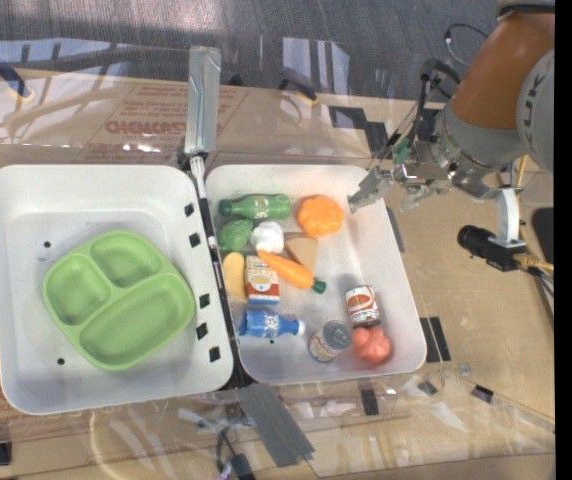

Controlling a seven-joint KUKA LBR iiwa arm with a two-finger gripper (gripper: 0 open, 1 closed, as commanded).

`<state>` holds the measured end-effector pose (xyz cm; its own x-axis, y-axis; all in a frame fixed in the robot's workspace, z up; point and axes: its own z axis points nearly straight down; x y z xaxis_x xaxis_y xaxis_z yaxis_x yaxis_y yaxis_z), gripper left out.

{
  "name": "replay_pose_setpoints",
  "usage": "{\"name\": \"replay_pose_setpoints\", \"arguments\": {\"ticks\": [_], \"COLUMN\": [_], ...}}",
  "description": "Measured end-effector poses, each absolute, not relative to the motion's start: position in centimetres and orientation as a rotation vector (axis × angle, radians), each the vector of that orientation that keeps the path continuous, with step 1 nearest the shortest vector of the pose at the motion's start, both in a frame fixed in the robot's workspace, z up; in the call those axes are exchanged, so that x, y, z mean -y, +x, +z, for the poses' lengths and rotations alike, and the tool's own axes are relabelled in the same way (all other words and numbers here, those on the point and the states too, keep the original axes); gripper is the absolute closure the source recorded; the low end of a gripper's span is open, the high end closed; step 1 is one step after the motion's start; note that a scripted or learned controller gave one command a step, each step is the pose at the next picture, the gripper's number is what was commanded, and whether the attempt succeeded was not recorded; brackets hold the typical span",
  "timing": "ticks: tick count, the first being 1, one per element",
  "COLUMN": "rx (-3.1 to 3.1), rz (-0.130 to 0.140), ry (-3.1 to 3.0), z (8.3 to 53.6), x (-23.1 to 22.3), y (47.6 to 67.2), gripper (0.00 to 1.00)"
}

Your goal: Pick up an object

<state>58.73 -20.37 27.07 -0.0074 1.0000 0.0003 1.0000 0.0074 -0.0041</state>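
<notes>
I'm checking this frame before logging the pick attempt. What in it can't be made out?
- Gripper, camera view: its fingers are small and blurred at this slant, so open or shut is unclear.
- Ketchup bottle and small can: labels too small to read.
- White object: partly covered by the carrot and green vegetable, so its identity is unclear.
- Arm: cut off by the right edge.

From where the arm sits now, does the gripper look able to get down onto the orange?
Probably yes. The gripper hangs at the right bin's upper right edge, close beside the orange. The orange's top is uncovered; only the carrot and white ball crowd its left.
</notes>
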Motion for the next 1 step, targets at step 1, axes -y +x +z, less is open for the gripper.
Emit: {"name": "replay_pose_setpoints", "arguments": {"ticks": [1], "rx": [2.317], "rz": [0.005], "ry": [-2.113], "z": [10.84], "x": [18.37], "y": [61.37], "gripper": [0.00]}}
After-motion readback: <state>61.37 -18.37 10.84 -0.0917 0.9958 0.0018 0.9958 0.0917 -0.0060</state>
